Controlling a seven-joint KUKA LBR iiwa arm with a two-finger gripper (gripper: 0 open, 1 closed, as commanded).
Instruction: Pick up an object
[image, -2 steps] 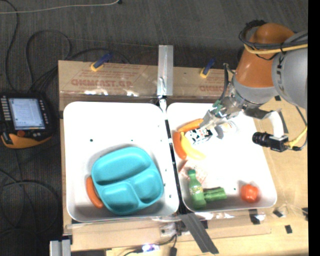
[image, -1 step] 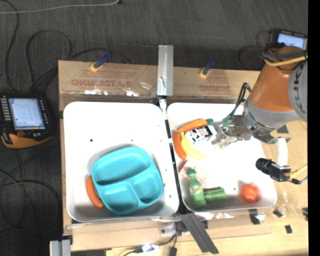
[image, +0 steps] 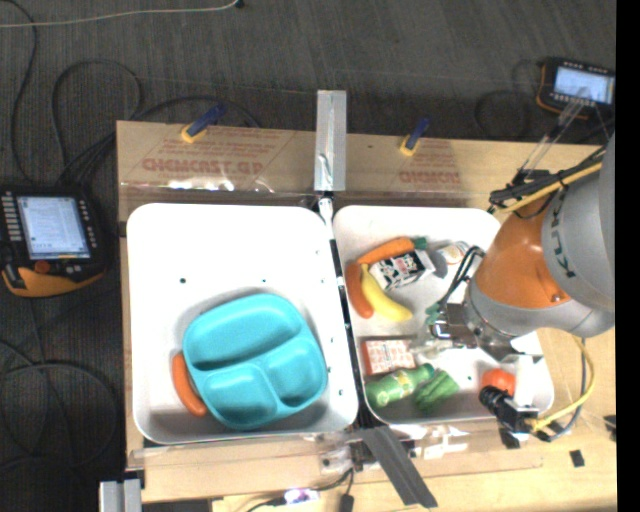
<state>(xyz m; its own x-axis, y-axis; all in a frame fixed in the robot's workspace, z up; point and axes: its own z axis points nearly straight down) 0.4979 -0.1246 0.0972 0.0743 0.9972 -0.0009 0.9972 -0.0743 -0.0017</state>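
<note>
The grey arm with its orange band is lowered into the right-hand white plastic bin (image: 345, 300), where the gripper (image: 440, 335) is seen near the middle. Just below-left of the gripper lies the small red flat packet (image: 386, 354), its long axis across the bin. Whether the gripper is apart or together cannot be told.

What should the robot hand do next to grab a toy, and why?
Probably go straight down a little. The gripper hangs in the right bin, just above the red packet and the green bottle, and I can't see any toy between its fingers. Those two lie closest under it, so a short drop looks like the easiest way to reach one.
</note>
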